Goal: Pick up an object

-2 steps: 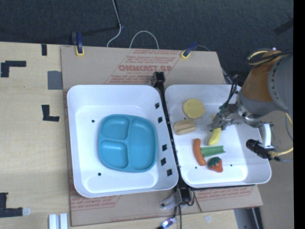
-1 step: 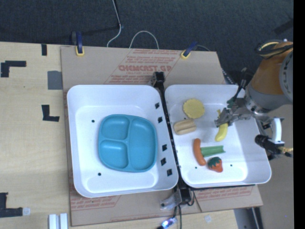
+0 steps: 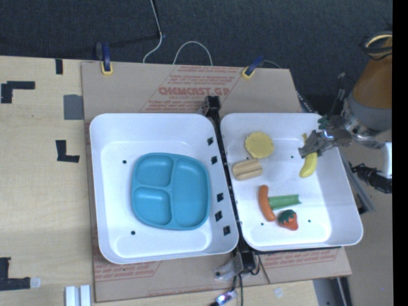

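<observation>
Jaws of the gripper (image 3: 312, 146) are seen at the right edge of the right bin (image 3: 344, 196), directly above the upper end of a yellow banana (image 3: 308, 166); whether they are released or clenched cannot be told, since the dark metal parts blur together. No object is seen between them. The arm (image 3: 371, 101) is positioned at the right side of the view, above the bin's rim.

Several toy foods are laid in the right bin. A round yellow disc (image 3: 259, 145) is placed near the bin's upper left, with a tan bread roll (image 3: 247, 168) just below it. An orange carrot (image 3: 266, 203) is set near the middle, a green vegetable piece (image 3: 284, 201) lying just beside it, and a red strawberry (image 3: 289, 219) just below these. The banana is well apart from these items, so nothing is crowded against it.

In the left bin (image 3: 105, 171), a blue divided plate (image 3: 171, 190) is held. Both bins are carried on a brown cardboard sheet (image 3: 191, 88) clamped to the light wooden surface (image 3: 38, 171). Black tape marks (image 3: 64, 152) are fixed to the surface on the left. A dark carpeted floor (image 3: 255, 18) is seen beyond, crossed by a cable (image 3: 155, 14).
</observation>
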Robot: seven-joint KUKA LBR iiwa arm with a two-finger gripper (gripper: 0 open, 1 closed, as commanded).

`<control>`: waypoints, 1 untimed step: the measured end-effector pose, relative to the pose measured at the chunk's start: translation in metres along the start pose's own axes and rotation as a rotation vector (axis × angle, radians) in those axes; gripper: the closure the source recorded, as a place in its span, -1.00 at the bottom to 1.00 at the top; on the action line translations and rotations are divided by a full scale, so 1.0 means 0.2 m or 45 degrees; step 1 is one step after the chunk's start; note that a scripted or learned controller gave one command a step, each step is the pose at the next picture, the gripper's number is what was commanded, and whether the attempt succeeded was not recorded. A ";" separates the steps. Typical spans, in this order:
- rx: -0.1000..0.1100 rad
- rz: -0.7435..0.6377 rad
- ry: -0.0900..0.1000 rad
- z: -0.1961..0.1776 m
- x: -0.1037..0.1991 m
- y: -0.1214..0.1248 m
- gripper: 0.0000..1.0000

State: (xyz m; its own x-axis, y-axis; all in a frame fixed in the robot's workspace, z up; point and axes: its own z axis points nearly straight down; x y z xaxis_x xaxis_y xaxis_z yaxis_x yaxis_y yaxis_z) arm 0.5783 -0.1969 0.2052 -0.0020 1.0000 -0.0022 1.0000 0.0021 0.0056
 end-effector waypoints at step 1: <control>0.008 0.001 0.002 0.02 0.00 0.00 1.00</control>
State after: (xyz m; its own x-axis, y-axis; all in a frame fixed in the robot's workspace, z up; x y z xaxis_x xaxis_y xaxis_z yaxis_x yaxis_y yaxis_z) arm 0.5785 -0.1963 0.2020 -0.0014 1.0000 -0.0002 1.0000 0.0014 -0.0009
